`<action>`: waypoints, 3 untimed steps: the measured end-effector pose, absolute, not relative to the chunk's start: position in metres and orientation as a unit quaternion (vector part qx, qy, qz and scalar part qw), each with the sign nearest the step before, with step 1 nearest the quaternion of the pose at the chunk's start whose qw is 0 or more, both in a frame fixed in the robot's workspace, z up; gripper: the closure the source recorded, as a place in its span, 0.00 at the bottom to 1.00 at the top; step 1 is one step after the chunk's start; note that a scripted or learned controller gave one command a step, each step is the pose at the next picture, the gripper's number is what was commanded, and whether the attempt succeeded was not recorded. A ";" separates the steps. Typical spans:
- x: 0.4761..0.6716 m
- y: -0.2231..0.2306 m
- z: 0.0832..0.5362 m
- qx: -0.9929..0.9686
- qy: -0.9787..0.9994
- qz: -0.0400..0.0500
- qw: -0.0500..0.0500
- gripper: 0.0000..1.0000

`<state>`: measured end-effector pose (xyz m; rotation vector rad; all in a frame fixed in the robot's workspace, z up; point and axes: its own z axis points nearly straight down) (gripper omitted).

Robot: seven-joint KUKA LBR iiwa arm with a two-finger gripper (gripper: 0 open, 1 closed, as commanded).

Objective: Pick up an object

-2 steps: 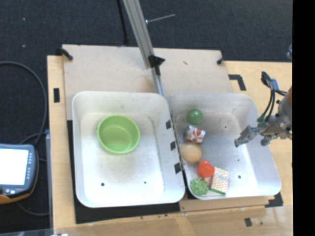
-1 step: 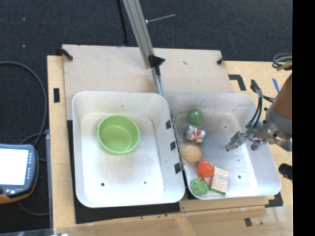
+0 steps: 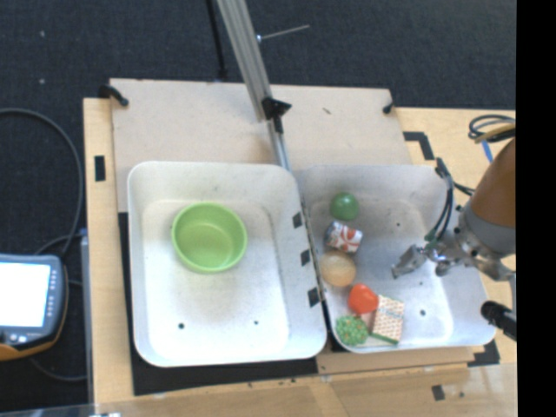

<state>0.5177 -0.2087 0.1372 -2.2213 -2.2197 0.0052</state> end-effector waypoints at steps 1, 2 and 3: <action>0.520 -0.210 0.151 -0.708 -0.706 -0.001 -0.003 1.00; 0.525 -0.210 0.215 -0.706 -0.708 -0.002 -0.004 1.00; 0.526 -0.212 0.237 -0.706 -0.708 -0.001 -0.002 1.00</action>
